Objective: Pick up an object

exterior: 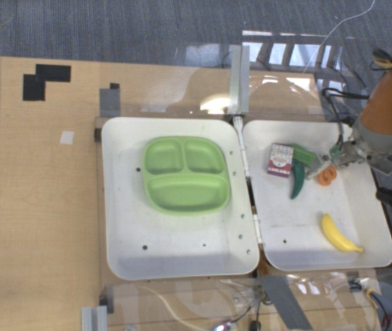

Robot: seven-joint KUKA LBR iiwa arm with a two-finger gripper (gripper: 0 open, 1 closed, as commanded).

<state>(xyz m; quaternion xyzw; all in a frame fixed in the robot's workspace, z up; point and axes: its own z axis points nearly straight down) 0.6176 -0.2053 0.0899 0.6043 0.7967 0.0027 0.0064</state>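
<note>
The right bin [299, 243] holds a small pink and white box [280, 159], a dark green vegetable toy [299, 173], a small orange toy [327, 176] and a yellow banana [339, 234]. My gripper [339, 154] hangs low over the bin's upper right part. It is just above and right of the orange toy and beside the green toy's far end. I see nothing held in it. The orange-banded wrist [389, 105] rises behind it at the right edge.
A green divided plate [185, 175] lies in the middle of the left bin [123, 247]. A metal divider [239, 81] stands behind the seam between the bins. Black cables [334, 95] hang near the wrist.
</note>
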